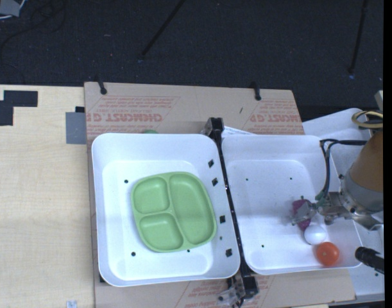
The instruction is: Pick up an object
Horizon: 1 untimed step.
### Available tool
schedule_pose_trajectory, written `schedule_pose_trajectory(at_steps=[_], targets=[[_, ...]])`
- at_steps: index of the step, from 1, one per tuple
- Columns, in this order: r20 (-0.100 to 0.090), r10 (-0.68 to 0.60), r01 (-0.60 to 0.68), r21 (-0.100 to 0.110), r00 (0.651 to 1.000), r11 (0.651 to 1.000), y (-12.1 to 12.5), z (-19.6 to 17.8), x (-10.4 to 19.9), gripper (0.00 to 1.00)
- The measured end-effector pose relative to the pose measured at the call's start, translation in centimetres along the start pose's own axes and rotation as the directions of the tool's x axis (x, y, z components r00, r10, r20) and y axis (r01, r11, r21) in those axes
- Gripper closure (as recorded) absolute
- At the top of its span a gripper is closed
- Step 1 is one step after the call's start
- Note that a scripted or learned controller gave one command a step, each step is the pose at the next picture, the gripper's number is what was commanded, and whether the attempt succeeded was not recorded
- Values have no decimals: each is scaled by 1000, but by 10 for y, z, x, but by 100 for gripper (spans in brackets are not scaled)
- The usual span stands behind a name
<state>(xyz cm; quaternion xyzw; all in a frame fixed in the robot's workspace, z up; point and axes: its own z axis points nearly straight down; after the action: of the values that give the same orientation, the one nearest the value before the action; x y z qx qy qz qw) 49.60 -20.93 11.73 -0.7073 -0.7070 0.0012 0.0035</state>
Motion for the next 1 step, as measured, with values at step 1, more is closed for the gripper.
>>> schedule_pose_trajectory(at_steps=[1], targets=[[1,4,-4,-2,1000,1000,0,-12,-1,100]])
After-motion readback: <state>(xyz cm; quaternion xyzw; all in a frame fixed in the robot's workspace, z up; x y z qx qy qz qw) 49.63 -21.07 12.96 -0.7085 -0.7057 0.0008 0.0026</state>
